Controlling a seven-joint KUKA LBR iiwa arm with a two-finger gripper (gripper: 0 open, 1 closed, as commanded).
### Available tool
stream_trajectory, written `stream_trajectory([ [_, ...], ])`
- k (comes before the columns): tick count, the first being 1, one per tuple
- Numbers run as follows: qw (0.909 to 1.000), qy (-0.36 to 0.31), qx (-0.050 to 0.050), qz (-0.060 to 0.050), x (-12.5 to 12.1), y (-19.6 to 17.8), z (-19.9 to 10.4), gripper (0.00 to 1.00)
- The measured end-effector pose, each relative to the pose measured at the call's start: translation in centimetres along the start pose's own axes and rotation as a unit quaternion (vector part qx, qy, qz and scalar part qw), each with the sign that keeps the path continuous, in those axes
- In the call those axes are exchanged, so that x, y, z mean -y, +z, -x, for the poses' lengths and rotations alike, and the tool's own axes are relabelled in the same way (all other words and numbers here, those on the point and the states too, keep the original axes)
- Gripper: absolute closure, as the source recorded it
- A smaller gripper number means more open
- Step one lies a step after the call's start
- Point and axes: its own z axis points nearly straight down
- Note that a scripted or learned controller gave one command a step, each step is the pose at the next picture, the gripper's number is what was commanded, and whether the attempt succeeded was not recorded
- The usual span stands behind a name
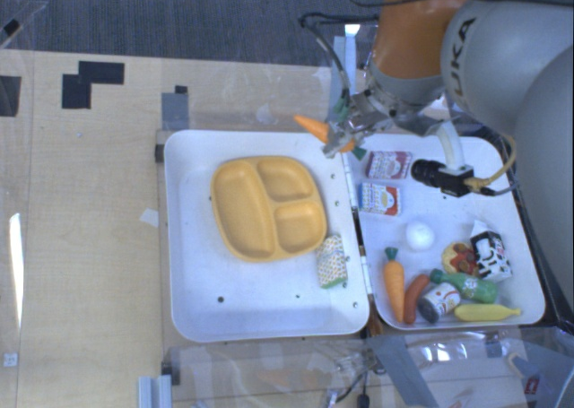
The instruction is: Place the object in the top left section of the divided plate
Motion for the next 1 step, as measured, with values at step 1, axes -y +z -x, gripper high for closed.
stream_trajectory([
  [1, 1.0, 0.0, 0.0, 0.0, 0.01, -0.02, 0.04, 0.0],
])
